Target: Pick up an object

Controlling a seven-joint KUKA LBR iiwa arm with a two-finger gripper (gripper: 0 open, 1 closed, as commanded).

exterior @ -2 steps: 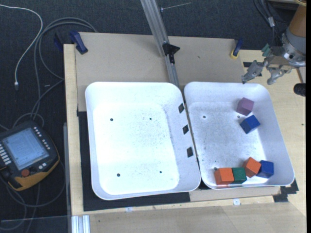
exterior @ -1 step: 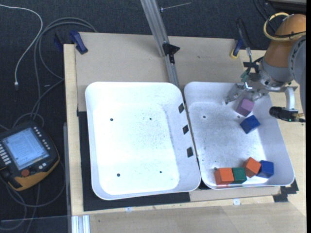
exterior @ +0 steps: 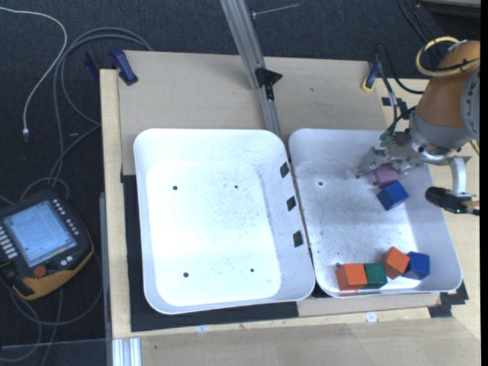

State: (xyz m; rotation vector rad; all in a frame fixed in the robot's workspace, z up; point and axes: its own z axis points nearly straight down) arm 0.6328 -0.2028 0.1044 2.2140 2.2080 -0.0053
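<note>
The grey two-finger gripper (exterior: 383,166) hangs low over the far part of the right shallow white plastic bin (exterior: 335,212), directly above a small pink block (exterior: 387,176); whether its jaws grip that block or merely stand around it cannot be told. A blue cube (exterior: 393,195) lies just near of the pink block, touching or almost touching it. Along the bin's near wall sit an orange rectangular block (exterior: 351,275), a green cube (exterior: 374,274), an orange cube (exterior: 396,261) and a second blue cube (exterior: 418,264), while the left white bin (exterior: 152,204) lies beside it.
</note>
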